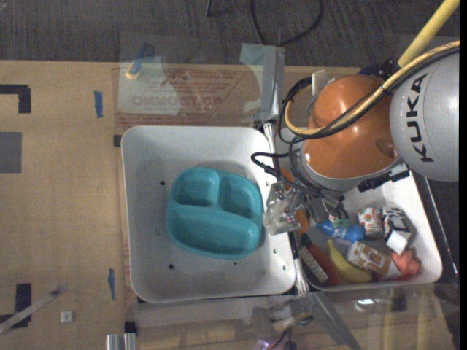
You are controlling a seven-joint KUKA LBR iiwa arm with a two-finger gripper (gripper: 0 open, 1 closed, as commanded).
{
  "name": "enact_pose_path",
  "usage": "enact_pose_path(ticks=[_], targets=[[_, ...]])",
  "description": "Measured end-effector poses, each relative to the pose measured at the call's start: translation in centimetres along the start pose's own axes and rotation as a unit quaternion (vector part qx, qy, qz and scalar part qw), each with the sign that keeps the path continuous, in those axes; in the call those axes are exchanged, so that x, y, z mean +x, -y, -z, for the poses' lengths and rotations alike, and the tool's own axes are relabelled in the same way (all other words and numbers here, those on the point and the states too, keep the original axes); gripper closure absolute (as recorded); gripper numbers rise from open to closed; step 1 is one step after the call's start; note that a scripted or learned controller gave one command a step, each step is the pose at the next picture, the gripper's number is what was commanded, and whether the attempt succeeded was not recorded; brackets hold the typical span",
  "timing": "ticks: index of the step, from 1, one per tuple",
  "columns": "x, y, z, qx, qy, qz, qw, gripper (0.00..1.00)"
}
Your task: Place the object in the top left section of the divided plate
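Observation:
A teal divided plate (214, 228) lies in the left white bin (146, 159), slightly tilted. Its two small sections sit on the far side, the top left one (195, 189) holds nothing, and the large section is on the near side. My gripper (282, 208) hangs over the wall between the two bins, just right of the plate's right rim, below the orange wrist band (343, 133). A pale, whitish shape shows at its tip, too blurred to name. Several small objects lie in the right bin (432, 246).
The right bin holds a blue object (343, 231), a yellow banana (349, 265), a red and white carton (368, 257), a small can (369, 220), a black and white box (398, 230) and a red item (410, 265). Cables loop around the wrist.

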State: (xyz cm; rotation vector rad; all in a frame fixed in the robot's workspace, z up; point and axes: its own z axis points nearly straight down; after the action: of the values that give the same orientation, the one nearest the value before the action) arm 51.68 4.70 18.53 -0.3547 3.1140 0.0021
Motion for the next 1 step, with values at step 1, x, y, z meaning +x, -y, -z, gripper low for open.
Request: enact_pose_path(ticks=[1], targets=[[-6.99,-5.53,2.24,-0.001,0.001,0.042,0.9991,1.00]])
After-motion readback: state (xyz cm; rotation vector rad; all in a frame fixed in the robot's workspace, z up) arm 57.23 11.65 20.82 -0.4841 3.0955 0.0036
